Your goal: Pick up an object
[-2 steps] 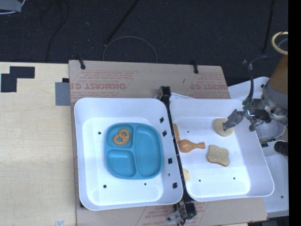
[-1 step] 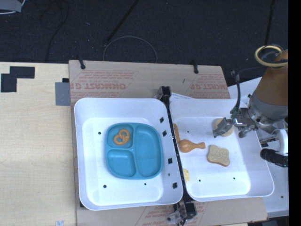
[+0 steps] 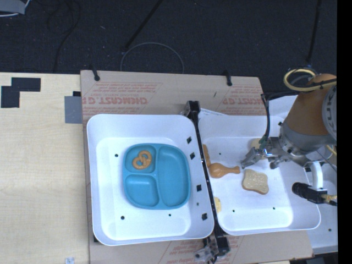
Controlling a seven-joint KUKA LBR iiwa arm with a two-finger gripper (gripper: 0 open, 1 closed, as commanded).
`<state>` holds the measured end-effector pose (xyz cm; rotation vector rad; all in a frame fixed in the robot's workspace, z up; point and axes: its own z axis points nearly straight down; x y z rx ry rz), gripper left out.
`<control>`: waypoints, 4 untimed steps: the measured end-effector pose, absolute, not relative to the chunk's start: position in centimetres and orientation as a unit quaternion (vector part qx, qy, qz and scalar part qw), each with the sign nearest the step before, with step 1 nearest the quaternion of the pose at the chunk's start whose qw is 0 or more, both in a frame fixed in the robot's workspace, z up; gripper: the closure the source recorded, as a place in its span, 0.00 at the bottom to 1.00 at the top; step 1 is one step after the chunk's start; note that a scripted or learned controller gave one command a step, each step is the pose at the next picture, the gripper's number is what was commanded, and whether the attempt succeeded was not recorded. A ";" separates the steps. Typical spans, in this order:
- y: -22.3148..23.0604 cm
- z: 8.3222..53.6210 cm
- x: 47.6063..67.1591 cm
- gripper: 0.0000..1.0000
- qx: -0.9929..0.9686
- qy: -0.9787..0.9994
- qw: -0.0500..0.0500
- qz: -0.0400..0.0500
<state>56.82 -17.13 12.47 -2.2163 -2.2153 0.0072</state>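
Over the right bin (image 3: 275,224), pincer (image 3: 254,157) fingers apart, above toast slice (image 3: 256,181), drumstick (image 3: 223,170) near the divider.

Upside-down "CHEMCAST" on cardboard (image 3: 137,95)

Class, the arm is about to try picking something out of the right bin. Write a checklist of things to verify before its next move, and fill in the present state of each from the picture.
1. Targets in the right bin: ok. A bread slice and a drumstick lie on its floor.
2. Gripper over that bin: ok. It sits just above and between the two pieces.
3. Fingers open: cannot tell, too small and blurred.
4. Anything already held: cannot tell. Nothing visibly sits between the fingers.
5. Space around the bread slice: ok. It lies apart from the drumstick and the walls.
6. Left bin undisturbed: ok. The blue tray holds a pretzel.
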 end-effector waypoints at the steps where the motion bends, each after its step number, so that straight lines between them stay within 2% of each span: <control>1: -17.0 8.5 56.8 0.00 -0.708 -0.706 0.002 0.001; 2: -17.1 9.8 56.8 1.00 -0.709 -0.705 0.002 0.001; 3: -17.7 15.6 57.6 1.00 -0.706 -0.708 -0.001 -0.001; 4: -17.2 21.8 57.6 1.00 -0.707 -0.708 -0.001 -0.001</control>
